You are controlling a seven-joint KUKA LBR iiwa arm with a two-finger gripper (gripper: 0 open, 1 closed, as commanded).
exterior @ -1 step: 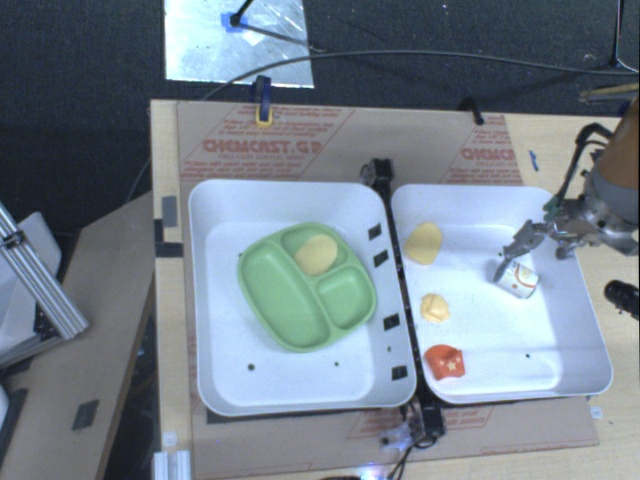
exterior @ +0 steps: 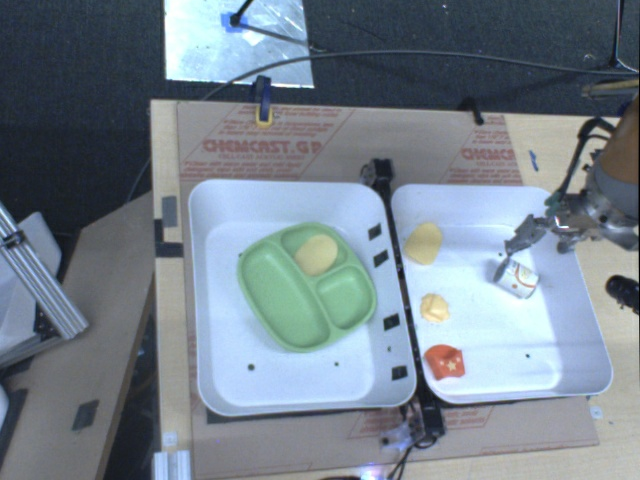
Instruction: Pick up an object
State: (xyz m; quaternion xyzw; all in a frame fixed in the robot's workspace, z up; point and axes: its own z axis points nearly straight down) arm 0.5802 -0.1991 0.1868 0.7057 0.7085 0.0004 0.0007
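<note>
At the far left, a metal frame [exterior: 40,278] is cut off by the picture's edge, beside a grey side surface. The worktop [exterior: 200,148] carries brown printed board under two white bins. The left bin [exterior: 215,368] holds a green divided plate [exterior: 290,303], tilted in plan, with a pale yellow lump [exterior: 318,254] lying in its upper small compartment. Black clips sit along the seam between the bins.

In the right bin [exterior: 580,368], near its left wall, lie a yellow rounded piece [exterior: 424,243], a smaller yellow crumpled piece [exterior: 434,308] below it, and a red item with a yellow mark [exterior: 445,361] near the lower left corner; their exact kind is hard to make out. Well apart from these, toward the bin's right side, a small white cylindrical object with a dark band [exterior: 517,278] lies on its side.

The gripper [exterior: 524,240] reaches in from the right, angled down and leftward, its tips just above that white object and close to touching it. Whether the fingers are spread or closed cannot be told; they read as one dark slanted shape. Nothing is visibly held between them. The arm [exterior: 612,193] is cut off at the right edge, a cable looping above its wrist.
</note>
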